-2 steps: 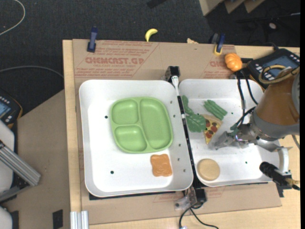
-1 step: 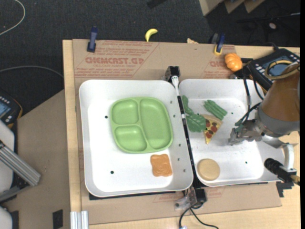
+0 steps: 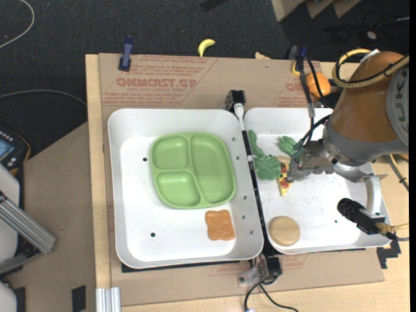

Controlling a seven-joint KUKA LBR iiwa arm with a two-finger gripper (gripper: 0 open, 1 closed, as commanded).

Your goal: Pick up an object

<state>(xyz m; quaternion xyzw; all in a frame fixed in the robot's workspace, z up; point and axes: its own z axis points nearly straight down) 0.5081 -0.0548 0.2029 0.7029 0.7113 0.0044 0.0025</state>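
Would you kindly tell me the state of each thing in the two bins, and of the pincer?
green divided plate: flat, right way up, in the left bin.
orange waffle: flat, by the plate's near corner.
green leafy piece: lying by the right bin's dividing wall.
tan round bun: at that bin's near edge.
red-and-yellow piece: on the floor beside the pincer.
pincer: low over the right bin.

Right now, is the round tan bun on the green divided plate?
No, the round tan bun lies in the right-hand white bin.
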